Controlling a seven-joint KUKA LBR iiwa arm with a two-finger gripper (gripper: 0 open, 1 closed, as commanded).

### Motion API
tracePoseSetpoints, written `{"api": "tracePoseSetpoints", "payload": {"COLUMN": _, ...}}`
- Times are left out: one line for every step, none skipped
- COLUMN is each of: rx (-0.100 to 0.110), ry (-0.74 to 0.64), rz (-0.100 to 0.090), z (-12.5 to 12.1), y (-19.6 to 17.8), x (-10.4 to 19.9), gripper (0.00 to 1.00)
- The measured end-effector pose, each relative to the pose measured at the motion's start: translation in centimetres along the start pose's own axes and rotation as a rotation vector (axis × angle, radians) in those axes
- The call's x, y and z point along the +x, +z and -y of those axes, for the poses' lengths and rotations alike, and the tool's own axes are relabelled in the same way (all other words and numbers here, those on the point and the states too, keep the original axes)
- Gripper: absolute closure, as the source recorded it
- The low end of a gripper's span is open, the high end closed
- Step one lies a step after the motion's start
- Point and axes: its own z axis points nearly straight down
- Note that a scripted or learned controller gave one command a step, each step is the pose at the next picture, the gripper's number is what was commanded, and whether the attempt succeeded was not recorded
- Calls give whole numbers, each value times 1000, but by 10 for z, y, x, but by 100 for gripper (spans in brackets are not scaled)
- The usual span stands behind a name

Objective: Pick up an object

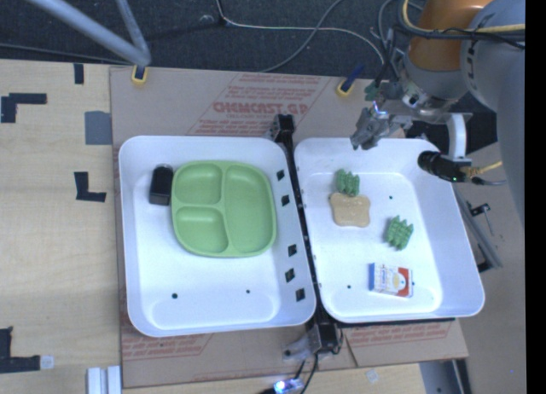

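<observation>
In the right bin (pixel 444 294) lie a tan flat cookie-shaped piece (pixel 351 209), a small green toy (pixel 346 182) touching its upper edge, another green toy (pixel 397 232) to the right, and a small red, white and blue packet (pixel 391 280) lower down. My gripper (pixel 369 135) hangs over the bin's far rim, above and behind the upper green toy, with nothing seen between its fingers.
The left bin (pixel 145 290) holds a green divided plate (pixel 224 208) and a small black block (pixel 160 184) at its left side. A black divider with clips (pixel 294 230) separates the bins. Cables trail behind the bench.
</observation>
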Motion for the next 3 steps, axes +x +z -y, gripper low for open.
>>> {"api": "tracePoseSetpoints", "payload": {"rx": 1, "ry": 0, "rz": -1, "z": 15, "y": -8, "x": 50, "gripper": 100}}
{"api": "tracePoseSetpoints", "payload": {"rx": 0, "ry": -1, "rz": -1, "z": 27, "y": -14, "x": 97, "gripper": 100}}
{"api": "tracePoseSetpoints", "payload": {"rx": 2, "ry": -1, "rz": 0, "z": 40, "y": 2, "x": 153, "gripper": 100}}
